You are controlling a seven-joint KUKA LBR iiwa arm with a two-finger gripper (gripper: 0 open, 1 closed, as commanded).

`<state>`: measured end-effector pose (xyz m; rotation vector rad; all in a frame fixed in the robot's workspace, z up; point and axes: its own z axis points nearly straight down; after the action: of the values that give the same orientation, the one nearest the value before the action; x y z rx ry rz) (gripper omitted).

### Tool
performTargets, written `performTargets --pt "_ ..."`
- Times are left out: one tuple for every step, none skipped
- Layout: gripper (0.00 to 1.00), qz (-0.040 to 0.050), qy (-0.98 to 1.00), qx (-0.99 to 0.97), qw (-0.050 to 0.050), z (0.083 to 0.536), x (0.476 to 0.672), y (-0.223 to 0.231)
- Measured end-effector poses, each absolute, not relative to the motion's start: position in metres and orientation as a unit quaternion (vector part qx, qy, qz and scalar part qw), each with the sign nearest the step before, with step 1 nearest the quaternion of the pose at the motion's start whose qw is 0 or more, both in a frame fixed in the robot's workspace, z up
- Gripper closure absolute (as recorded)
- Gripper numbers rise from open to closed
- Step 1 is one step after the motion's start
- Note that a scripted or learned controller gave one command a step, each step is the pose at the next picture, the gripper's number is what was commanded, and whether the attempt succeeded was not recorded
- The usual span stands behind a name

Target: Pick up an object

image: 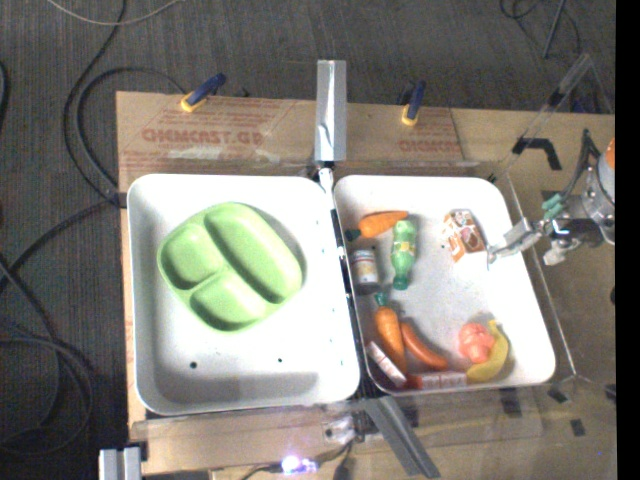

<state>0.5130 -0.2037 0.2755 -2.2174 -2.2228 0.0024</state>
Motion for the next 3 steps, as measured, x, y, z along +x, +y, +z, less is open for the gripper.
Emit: performTargets --pt "0.0 0.001 -0.723 -0.691 0.0 0.268 0.489 -0.223" --pt "0.0 0.001 -0.713 -0.701 0.001 0.169 0.585 -0.167" --pt "0.0 -0.0093 -0.702 -0.712 -0.021 0.121 0.627 -0.193"
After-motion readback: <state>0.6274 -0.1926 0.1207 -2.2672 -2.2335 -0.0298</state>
